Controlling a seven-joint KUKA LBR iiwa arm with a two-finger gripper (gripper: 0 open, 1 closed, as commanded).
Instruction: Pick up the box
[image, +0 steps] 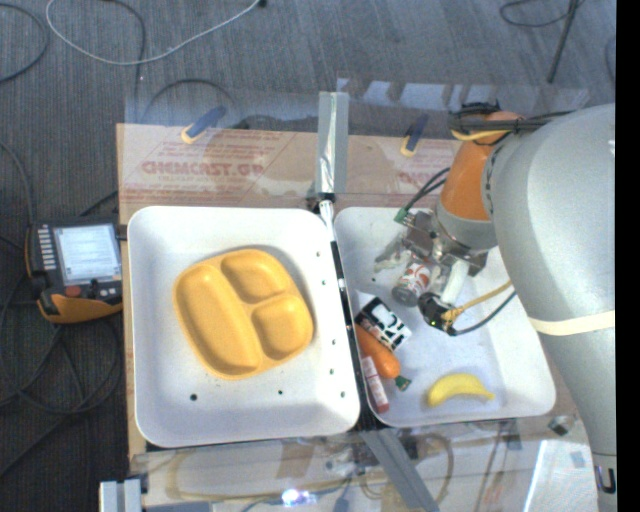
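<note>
The banana (460, 390) lies at the front of the right bin (520, 370). The box (385, 324), black and white, lies near the bin's left wall, just above a carrot (381, 354). The tool (425, 270) hangs over the bin's upper part; its grip state I cannot tell. The left bin (160, 400) holds a yellow tray (245, 310).

Bright, even overhead light, soft shadows, slightly grainy, mild glare on white bins (150, 250).
</note>
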